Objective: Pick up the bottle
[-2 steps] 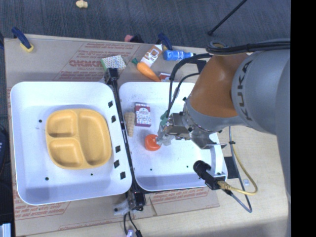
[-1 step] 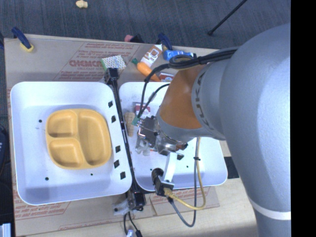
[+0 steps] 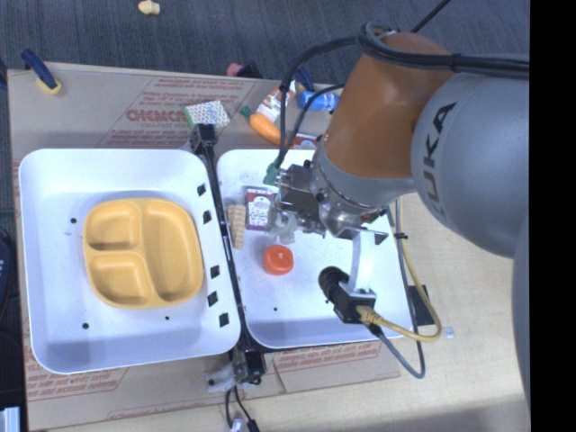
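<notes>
My gripper (image 3: 286, 226) hangs low over the middle of the right bin (image 3: 306, 329), its wrist and the orange band covering much of the bin's far half. Just left of it lies a small maroon packet (image 3: 258, 211). A red-orange round piece (image 3: 279, 259) sits on the bin floor just in front of it. A blue and white bottle-like thing (image 3: 317, 100) lies beyond the bin's far rim, partly hidden by the arm and its cables. I cannot make out anything between the gripper's tips.
A tan cone-shaped toy (image 3: 236, 225) lies by the right bin's left wall. The left bin (image 3: 36, 178) holds a yellow divided plate (image 3: 144, 250). An orange carrot-like toy (image 3: 264, 128) and a checked packet (image 3: 206, 113) lie behind the bins. A black fitting with a yellow cable (image 3: 346, 300) hangs near the front right.
</notes>
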{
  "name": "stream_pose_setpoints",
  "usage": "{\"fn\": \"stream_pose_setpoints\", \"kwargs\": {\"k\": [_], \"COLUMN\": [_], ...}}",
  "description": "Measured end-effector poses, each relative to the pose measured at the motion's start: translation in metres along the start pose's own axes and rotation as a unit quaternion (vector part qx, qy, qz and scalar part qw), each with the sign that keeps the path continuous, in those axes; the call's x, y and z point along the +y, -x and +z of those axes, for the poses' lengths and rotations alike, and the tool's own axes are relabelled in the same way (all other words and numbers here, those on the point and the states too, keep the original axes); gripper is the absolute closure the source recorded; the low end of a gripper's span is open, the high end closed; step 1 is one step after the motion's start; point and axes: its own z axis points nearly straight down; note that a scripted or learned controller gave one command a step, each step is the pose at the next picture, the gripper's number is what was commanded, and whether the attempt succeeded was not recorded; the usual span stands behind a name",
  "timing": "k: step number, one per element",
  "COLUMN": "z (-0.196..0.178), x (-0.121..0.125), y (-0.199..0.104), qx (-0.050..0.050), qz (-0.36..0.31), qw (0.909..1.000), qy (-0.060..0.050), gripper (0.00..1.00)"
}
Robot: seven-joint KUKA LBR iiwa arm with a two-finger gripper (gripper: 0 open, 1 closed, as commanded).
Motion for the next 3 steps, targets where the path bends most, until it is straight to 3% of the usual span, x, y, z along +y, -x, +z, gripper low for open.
{"fn": "stream_pose_setpoints", "kwargs": {"k": [1,2,3], "z": [0.135,0.032,0.134], "x": [0.005,0.020,0.013], "y": [0.019,0.082,0.056], "qx": [0.000,0.000,0.000], "qz": [-0.040,-0.170,-0.348], "qw": [0.9992,0.9854,0.9373], "qy": [-0.003,0.000,-0.002], "gripper": [1.00,1.00,1.00]}}
